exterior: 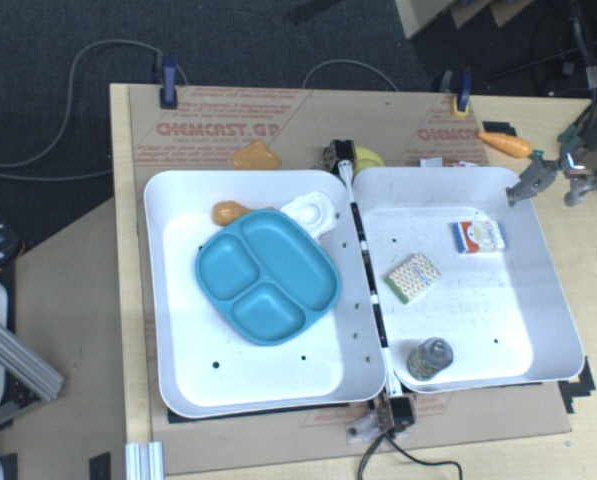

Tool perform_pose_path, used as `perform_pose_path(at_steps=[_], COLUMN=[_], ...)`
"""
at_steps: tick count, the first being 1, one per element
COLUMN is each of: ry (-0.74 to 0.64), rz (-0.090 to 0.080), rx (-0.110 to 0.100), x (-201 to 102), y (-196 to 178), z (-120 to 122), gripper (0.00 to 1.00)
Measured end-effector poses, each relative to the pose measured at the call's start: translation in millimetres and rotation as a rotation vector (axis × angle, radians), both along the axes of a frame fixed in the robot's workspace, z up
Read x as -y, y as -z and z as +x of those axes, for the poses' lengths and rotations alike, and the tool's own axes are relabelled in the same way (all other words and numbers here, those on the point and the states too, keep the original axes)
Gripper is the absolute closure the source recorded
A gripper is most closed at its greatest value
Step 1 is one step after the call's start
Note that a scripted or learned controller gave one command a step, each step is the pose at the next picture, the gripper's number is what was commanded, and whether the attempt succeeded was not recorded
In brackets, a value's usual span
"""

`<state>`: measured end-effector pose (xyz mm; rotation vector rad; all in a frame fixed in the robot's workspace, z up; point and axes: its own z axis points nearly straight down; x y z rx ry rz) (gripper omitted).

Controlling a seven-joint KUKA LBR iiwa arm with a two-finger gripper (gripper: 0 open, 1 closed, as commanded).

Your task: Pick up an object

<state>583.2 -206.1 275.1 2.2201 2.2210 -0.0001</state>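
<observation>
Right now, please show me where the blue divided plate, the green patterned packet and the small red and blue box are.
blue divided plate (268, 277): camera view, centre ridge.
green patterned packet (412, 276): camera view, top face.
small red and blue box (477, 236): camera view, top face.

Two bins sit side by side on a bench (128, 268). In the left bin (178, 368), a divided plate (268, 276) fills the middle, with a small cup (310, 211) touching its far edge. In the right bin (538, 338), a small box (478, 236) lies far right, a packet (412, 276) near the middle, a jar (430, 358) at the near edge.
</observation>
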Motion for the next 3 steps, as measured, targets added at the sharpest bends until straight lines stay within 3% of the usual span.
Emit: perform_pose_path(at_steps=[1,2,3], ry=[-0.002,-0.001,-0.001], rz=[0.005,-0.001,-0.003], rx=[-0.01,0.004,0.008], x=[-13.5,-2.5,-2.2], y=[109.3,178.3,167.2], z=[45.7,52.5,53.6], gripper=[0.0,0.0,1.0])
